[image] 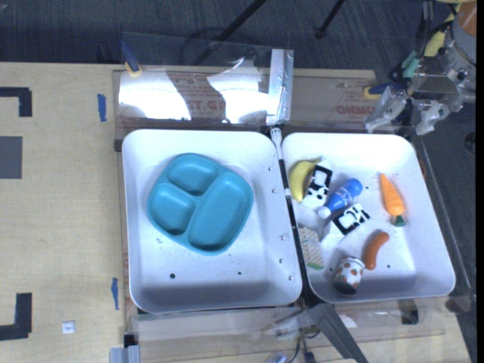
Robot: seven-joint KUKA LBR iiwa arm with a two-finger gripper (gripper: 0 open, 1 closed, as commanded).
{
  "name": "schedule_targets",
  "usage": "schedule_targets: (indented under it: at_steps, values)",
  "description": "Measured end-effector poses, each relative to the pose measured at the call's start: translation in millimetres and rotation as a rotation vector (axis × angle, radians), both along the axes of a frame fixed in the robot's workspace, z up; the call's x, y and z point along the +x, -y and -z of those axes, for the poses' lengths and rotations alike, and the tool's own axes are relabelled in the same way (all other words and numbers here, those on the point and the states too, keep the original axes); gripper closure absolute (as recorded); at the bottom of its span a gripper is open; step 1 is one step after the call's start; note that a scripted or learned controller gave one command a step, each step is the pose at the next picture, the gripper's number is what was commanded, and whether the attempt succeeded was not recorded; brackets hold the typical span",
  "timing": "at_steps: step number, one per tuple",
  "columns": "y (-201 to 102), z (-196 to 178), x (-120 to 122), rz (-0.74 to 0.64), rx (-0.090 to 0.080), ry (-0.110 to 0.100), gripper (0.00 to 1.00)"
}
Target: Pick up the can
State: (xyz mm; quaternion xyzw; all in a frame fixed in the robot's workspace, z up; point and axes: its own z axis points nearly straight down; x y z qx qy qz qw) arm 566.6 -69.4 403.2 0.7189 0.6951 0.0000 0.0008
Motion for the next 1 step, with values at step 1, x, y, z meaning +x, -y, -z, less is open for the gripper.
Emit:
schedule_targets:
  at_steps: [1]
  values:
    - [-1.2, -10.7, 1.2, -0.004, -0.002, 0.004, 1.00]
